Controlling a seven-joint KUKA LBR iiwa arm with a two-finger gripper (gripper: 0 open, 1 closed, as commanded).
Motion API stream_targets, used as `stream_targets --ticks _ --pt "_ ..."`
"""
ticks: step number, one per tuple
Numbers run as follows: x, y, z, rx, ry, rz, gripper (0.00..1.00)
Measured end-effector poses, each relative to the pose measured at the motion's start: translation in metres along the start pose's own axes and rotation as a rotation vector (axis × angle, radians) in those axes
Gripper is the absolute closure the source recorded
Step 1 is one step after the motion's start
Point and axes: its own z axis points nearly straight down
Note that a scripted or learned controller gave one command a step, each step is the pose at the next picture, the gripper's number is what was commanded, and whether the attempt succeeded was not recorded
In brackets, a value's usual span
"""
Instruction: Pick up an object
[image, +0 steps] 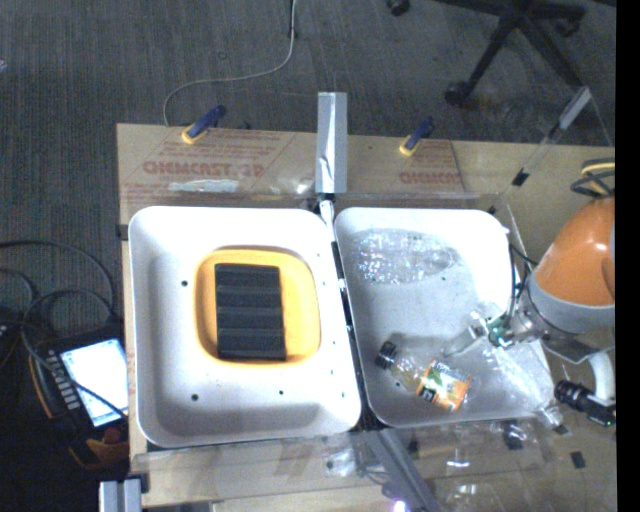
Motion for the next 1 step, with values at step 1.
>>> stream_targets --ticks 1 --pt "0.0731 0.0308 -0.1028 0.004 -0.002 -0.032 1.00"
